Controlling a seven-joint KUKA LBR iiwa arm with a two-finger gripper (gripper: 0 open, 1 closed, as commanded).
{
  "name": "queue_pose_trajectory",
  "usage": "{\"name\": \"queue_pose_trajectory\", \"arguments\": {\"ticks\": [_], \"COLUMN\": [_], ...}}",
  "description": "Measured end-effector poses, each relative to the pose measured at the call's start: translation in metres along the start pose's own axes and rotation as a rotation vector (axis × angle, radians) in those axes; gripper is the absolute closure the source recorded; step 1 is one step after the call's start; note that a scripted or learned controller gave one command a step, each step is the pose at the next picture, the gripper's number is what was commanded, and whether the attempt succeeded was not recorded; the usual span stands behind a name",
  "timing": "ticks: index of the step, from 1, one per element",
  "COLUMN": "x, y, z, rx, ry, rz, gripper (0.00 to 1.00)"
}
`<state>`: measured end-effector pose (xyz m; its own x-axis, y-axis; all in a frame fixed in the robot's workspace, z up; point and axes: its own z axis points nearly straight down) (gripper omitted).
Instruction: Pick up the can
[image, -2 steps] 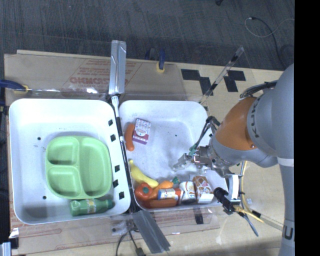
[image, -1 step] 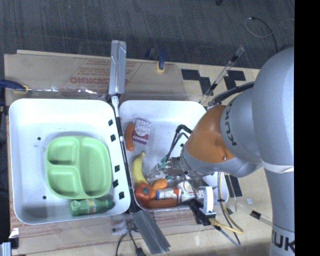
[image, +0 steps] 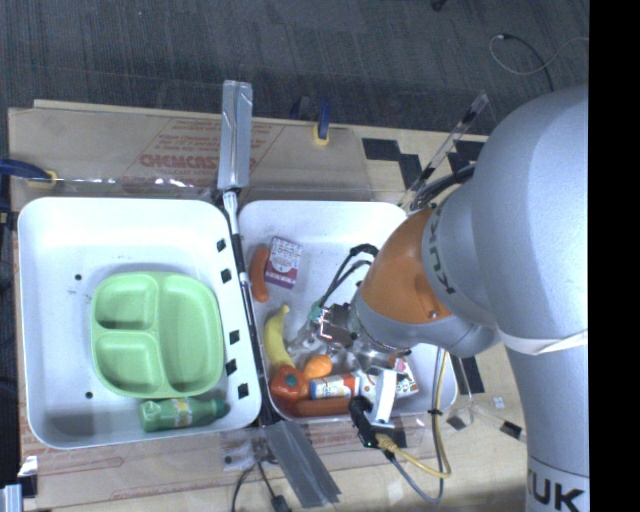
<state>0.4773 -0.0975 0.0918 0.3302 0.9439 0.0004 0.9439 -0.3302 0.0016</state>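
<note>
Lying up-left of the fingers, whose spread I cannot tell, the can sits apart.

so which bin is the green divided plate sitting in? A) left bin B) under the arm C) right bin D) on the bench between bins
A: the green divided plate lies in the left bin, with a green bottle lying just below it; the arm is over the right bin.
</note>
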Motion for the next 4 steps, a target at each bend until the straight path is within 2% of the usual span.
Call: {"name": "queue_pose_trajectory", "arguments": {"ticks": [1,2,3,4], "x": [0.002,0.002,0.039,0.023], "y": [0.0,0.0,-0.014,-0.008], "z": [0.0,-0.009,-0.134,-0.165], "rx": [-0.003,-0.002,0.006,0.005], "ry": [-0.001,-0.001,0.0,0.0], "rz": [0.117,0.114,0.137,0.148], "gripper": [0.0,1.0,1.0,1.0]}}
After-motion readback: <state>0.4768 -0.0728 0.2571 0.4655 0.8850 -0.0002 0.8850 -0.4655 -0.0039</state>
